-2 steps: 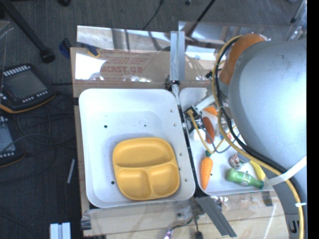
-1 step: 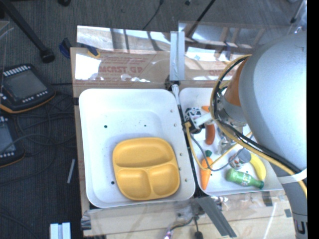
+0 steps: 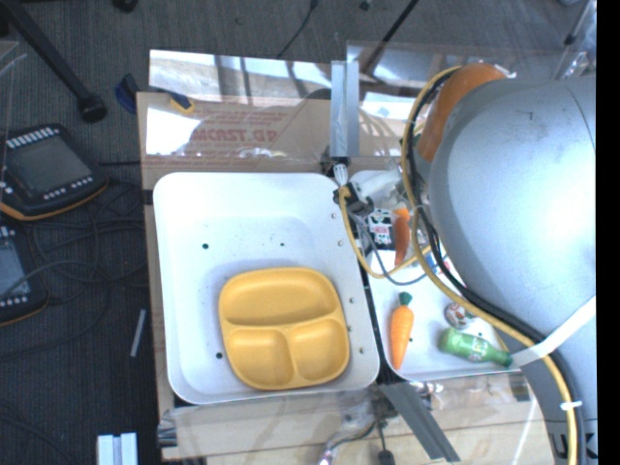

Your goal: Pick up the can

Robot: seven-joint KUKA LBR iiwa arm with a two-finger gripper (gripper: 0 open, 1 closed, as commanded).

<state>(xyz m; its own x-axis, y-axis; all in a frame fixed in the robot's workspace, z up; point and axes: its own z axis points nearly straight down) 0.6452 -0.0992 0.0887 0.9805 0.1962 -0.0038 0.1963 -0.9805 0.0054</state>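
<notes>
Aim straight down over the small round object (image 3: pixel 455 313) just right of the carrot (image 3: pixel 401 325), probably the can; cannot tell whether hand (image 3: pixel 373 223) is wide or narrow.

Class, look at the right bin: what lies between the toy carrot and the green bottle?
In the camera view, a small round object lies between the carrot and the green bottle; too small to identify.

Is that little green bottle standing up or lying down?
Lying down. The bottle rests on its side on the right bin's floor, beside the toy carrot, its neck pointing toward the lower right.
</notes>
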